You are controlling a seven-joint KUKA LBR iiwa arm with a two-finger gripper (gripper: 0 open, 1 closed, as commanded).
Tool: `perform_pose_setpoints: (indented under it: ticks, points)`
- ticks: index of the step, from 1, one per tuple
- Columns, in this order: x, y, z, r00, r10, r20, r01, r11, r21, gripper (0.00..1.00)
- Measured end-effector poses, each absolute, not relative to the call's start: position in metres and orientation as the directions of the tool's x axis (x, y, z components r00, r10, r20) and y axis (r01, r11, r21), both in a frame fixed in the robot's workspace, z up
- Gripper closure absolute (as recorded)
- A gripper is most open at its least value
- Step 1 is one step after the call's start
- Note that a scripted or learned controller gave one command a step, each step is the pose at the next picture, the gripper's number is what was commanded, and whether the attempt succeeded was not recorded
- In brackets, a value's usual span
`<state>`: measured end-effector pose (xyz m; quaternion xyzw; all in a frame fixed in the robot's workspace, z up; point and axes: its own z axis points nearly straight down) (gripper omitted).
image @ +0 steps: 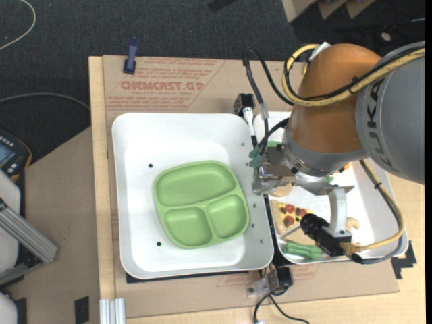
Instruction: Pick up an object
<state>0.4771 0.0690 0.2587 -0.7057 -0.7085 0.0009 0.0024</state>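
Cardboard-topped bench (162, 86), green divided plate (201, 203) in left bin (128, 181), arm (337, 113) over right bin (378, 221)

Bench surroundings, seen from above

Brown cardboard sheet (165, 81) under the bins, red print along its far part; blue clip (130, 57) on its far-left edge. Dark carpet (135, 12) beyond, thin pale cable (23, 9) looping at far left. Aluminium rail (27, 238) at near left.
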Motion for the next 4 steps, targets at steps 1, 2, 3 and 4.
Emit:
perform_pose_setpoints:
  ticks: [1,2,3,4]
  points:
    - [0.481,0.071,0.417,-0.003,1.000,0.005,1.000,0.003,0.021,1.00]
    - [0.480,0.071,0.418,-0.002,1.000,-0.001,1.000,0.002,0.004,1.00]
    - [0.493,-0.034,0.342,0.012,1.000,-0.003,1.000,-0.012,-0.008,1.00]
    - [0.477,-0.003,0.177,0.001,1.000,0.002,1.000,-0.001,-0.013,1.00]
